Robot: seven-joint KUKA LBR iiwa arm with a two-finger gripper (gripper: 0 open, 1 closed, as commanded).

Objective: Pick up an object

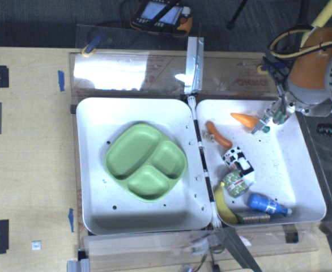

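My gripper hangs over the far right part of the right bin, open, with nothing between its fingers. An orange carrot lies just to its left, close to the lower fingertip. Further left is an orange-red sausage-shaped piece. A black-and-white toy lies in the bin's middle, with a green patterned jar below it. Along the near wall lie a blue bottle and a yellow banana.
The left bin holds a green divided plate. A metal divider and a clear sheet stand behind the bins. The right bin's right half is bare white floor. A handheld device lies beyond the bench.
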